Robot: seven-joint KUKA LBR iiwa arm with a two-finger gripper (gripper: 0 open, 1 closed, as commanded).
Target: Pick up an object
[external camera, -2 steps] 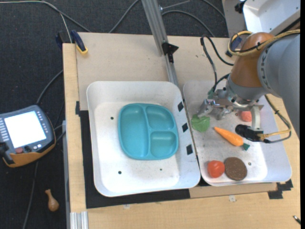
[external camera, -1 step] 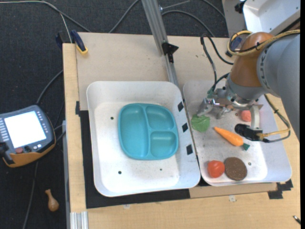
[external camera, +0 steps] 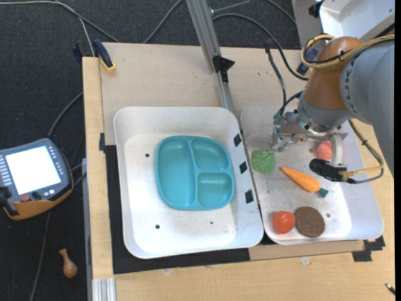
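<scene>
Seen from above: gripper (external camera: 283, 137) lowered into the right bin (external camera: 363, 221), beside a green leafy piece (external camera: 263, 162); grip state impossible to tell.

Scattered across the same bin's speckled floor: an orange carrot (external camera: 301, 179), a red tomato (external camera: 283, 222), a flat brown disc (external camera: 309, 222) and a pinkish piece (external camera: 323, 150) near the wrist. Resting in the left bin (external camera: 141, 237): a smooth teal plate (external camera: 193, 172) with three compartments.
</scene>
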